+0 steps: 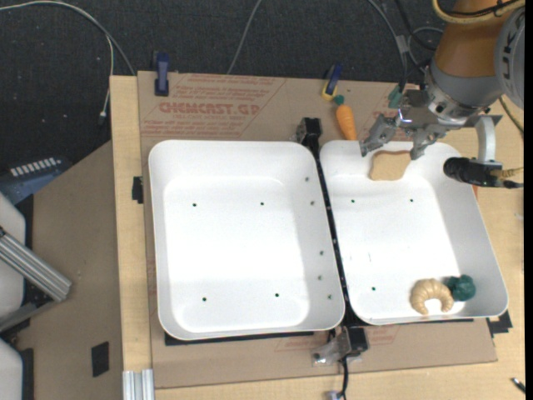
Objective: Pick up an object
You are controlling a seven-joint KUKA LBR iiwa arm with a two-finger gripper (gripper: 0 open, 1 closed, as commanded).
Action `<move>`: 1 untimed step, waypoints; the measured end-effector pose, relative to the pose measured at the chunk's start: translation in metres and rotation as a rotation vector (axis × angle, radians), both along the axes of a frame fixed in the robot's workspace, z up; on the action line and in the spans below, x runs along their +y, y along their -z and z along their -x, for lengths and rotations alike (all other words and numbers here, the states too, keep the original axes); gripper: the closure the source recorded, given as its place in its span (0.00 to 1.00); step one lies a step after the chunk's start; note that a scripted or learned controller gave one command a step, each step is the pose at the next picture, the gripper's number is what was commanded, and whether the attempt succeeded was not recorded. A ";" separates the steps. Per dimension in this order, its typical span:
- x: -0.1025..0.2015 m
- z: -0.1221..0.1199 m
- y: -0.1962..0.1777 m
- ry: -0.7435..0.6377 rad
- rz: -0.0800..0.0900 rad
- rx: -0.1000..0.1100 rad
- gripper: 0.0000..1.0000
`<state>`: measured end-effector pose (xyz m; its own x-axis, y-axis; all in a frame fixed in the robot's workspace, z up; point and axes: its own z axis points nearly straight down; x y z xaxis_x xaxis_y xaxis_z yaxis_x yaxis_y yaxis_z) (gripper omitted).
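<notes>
Toast-coloured slab [388, 168] is lying at the far edge of the right bin [416, 240], and I am taking it as the thing to pick, since my pincer [396, 143] is hanging right over it with its fingers [371, 144] spread apart, one toward the left of the slab and one toward its right. I am judging that I am sitting in the approach step, with nothing clamped yet; whether the tips are touching the slab or hovering just above I cannot tell from this slant. Next I am needing to drop straight down so the fingers straddle the slab, then close and lift, minding the bin's rim just behind it. A croissant [432, 296] and a small teal piece [461, 287] are resting together at the near right corner, well apart from the pincer. An orange carrot [346, 122] is lying on the counter [233, 107] beyond the bins.
</notes>
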<state>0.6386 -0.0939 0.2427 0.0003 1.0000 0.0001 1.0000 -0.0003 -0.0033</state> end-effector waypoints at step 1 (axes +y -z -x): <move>0.000 -0.001 -0.002 0.000 0.000 -0.004 0.00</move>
<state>0.6394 -0.0938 0.2450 -0.0002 1.0000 0.0000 1.0000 0.0002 0.0008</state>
